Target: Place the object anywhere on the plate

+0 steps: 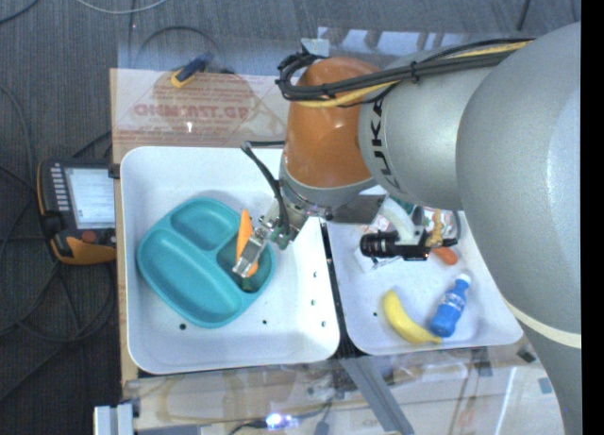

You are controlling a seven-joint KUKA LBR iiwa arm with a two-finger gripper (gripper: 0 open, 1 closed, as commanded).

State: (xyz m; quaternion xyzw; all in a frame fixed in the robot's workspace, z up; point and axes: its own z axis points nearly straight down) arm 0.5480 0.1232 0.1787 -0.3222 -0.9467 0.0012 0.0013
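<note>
An orange carrot [244,240] is being held between the nearly closed fingers of the gripper [253,259] just over the right-hand compartment of the teal plate [189,282], so the placing step is judged underway, with only lowering and release being called for.

My own arm [444,131] blocks the right bin's [491,334] top; banana [408,320] and bottle [451,307] crowd its front. Around the plate [193,263], the left bin [142,329] floor looks open, I think.
</note>
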